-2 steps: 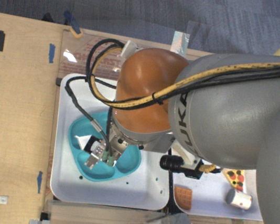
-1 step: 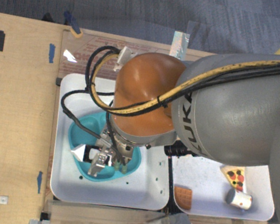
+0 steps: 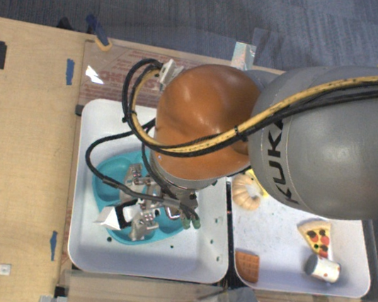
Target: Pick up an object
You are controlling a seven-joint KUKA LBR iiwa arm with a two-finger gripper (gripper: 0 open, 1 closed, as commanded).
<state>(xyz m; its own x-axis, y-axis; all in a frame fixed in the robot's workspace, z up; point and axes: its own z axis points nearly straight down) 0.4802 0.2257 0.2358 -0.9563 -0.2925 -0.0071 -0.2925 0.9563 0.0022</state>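
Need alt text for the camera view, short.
A grey KUKA arm with an orange band reaches from the right, its gripper low over a teal object in the left white bin. The right bin holds a pizza slice toy, a small white cup, a waffle-like piece and a tan pastry-like toy.

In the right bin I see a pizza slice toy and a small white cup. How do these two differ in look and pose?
The pizza slice toy is flat and triangular, orange-yellow with red and dark spots; the small white cup is round and plain white with a dark opening. The slice lies flat on the bin floor, while the cup lies tipped on its side. The slice sits farther from the front rim than the cup. Both rest in the right bin, close together.
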